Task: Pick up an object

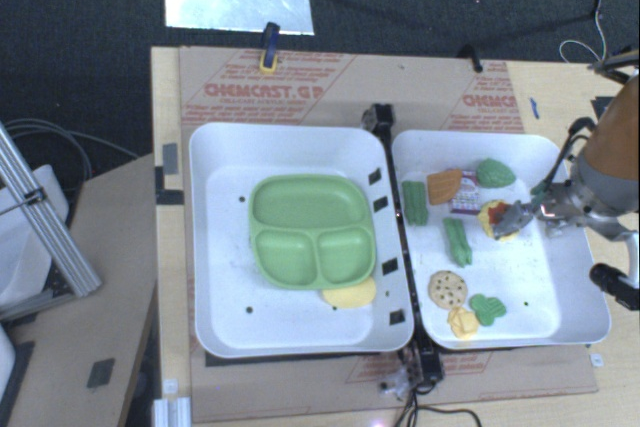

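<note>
Hand [512,218] sits low in the right bin [575,315], reaching in from the right, its tip over a small yellow-and-red toy [494,217]. Its metal parts blur together there, so I cannot tell whether it is open, closed or gripping the toy. The arm [612,155] is cut off at the right edge.

Just left of the toy lies a small white-and-purple packet [465,203], too blurred to read, touching an orange piece [444,185]. A green leaf [495,173] lies above the toy. Two green pods [414,201] [457,241] lie further left, a cookie [447,289] below them, then a yellow bit [462,322] touching a green piece [488,309].

The left bin [225,315] holds a green tray [312,230]; a yellow item [350,294] is partly hidden under its lower edge. Both bins rest on the worktop [330,80].
</note>
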Tool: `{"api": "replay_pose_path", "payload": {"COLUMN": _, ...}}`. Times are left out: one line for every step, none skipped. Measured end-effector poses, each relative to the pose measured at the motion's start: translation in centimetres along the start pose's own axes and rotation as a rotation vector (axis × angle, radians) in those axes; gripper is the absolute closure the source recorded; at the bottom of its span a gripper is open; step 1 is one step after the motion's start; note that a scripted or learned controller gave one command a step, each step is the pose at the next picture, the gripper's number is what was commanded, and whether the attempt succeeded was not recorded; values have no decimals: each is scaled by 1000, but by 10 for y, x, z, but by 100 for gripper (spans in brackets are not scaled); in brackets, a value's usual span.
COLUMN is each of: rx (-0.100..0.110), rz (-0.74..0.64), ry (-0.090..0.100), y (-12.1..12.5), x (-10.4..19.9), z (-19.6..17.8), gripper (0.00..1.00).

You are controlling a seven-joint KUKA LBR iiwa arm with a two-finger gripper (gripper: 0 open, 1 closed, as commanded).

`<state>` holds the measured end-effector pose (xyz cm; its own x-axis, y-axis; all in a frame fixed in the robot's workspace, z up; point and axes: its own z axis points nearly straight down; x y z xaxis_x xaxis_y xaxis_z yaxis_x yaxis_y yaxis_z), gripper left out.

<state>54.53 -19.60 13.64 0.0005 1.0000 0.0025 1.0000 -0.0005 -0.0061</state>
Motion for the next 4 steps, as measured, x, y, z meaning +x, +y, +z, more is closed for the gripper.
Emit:
{"api": "replay_pose_path", "payload": {"rx": -11, "rz": -7, "ry": -5, "y": 48, "x": 28, "z": 51, "gripper": 0}}
{"api": "replay_pose_path", "payload": {"rx": -25, "rz": -3, "ry": -13, "y": 50, "x": 22, "z": 34, "gripper": 100}}
{"api": "replay_pose_path", "payload": {"rx": -26, "rz": -9, "ry": -11, "y": 79, "x": 99, "z": 44, "gripper": 100}}
{"api": "replay_pose_path", "payload": {"rx": -19, "rz": -11, "ry": -1, "y": 81, "x": 155, "z": -56, "gripper": 100}}
